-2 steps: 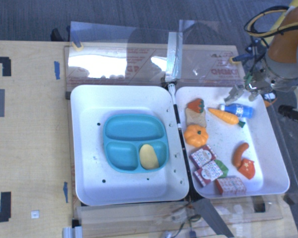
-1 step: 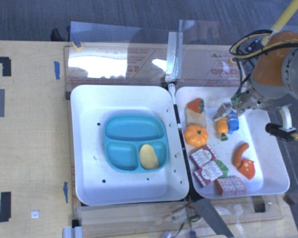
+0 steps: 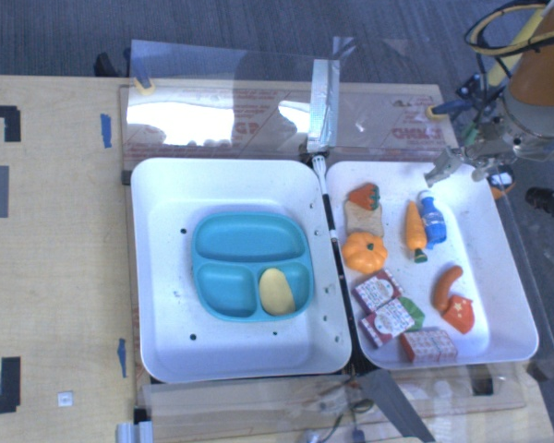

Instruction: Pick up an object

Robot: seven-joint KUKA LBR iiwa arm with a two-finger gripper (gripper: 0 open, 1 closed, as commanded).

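The right bin (image 3: 512,275) holds several toy foods: a red tomato (image 3: 363,195) on a bread slice (image 3: 363,220), an orange pumpkin (image 3: 365,252), a carrot (image 3: 415,231), a blue bottle (image 3: 432,220), a sausage (image 3: 448,284), a red pepper piece (image 3: 459,314) and three red cartons (image 3: 392,319). My gripper (image 3: 475,161) hangs over the bin's far right corner, just above and to the right of the blue bottle. Nothing shows in its grasp.
The left bin (image 3: 157,247) holds a blue divided plate (image 3: 249,247) with a yellow lemon-like piece (image 3: 276,291) in its lower right compartment. A clear plastic sheet (image 3: 258,109) stands behind both bins. Yellow and black cables (image 3: 499,26) loop above the arm.
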